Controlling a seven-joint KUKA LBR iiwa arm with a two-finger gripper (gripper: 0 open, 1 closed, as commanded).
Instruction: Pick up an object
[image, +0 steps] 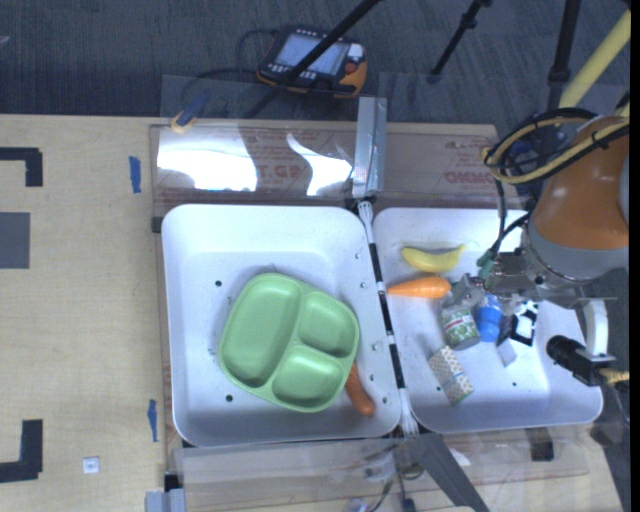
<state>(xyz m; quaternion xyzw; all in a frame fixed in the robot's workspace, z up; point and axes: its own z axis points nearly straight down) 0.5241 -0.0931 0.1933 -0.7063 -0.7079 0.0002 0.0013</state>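
Note:
The right bin (560, 395) holds a yellow banana (432, 258), an orange carrot (418, 289), a small green-labelled can (460, 326), a blue object (489, 322) and a patterned box (451, 373). My gripper (478, 291) hangs low over this bin, just above the can and the blue object and right of the carrot's tip. The arm's orange band (590, 205) and grey wrist cover the bin's right part. I see nothing clearly held.
The left bin (200, 240) carries a green divided plate (288, 340) with a second orange carrot-like piece (359, 391) at its lower right edge. A metal divider (372, 260) separates the bins. Cables (520, 140) loop near the arm at the back right.

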